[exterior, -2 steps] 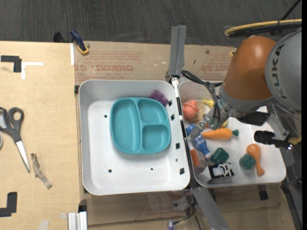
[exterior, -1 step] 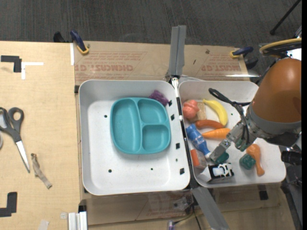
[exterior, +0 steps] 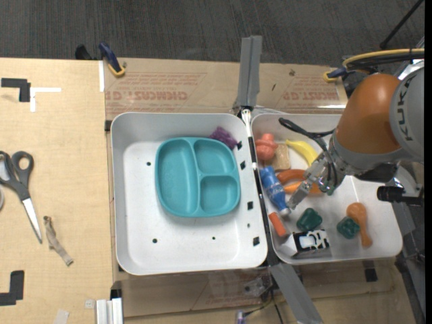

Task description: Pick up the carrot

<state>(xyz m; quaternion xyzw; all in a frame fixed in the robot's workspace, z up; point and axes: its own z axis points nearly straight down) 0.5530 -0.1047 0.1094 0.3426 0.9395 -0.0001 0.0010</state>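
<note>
**Jaws down in right bin by the carrot**

Two shallow white bins side by side on the bench. Left bin: one teal divided plate, smooth plastic, three compartments, lying flat near the bin's middle; a small purple item sits at the bin's far right corner, just past the plate's rim.

Right bin: cluttered. Along its left wall, a blue crinkly packet, with a small orange-red piece below it. Toward the far edge, a round reddish-orange fruit, a beige bread-like piece and a curved yellow banana. The carrot, orange, smooth and tapered, lies just right of the blue packet, between the banana and the jaws. Near edge: a dark green chunky item, a black-and-white printed block, a second small green item, and an orange drumstick-shaped toy toward the right wall.

Arm comes in from the right, orange band bulky over the bin's far right corner, wrist angled down and left. Gripper is tilted low in the bin, tips just below the carrot and beside the blue packet. Jaws look narrow; an orange sliver shows at the tips, cannot tell if it's gripped.
</note>
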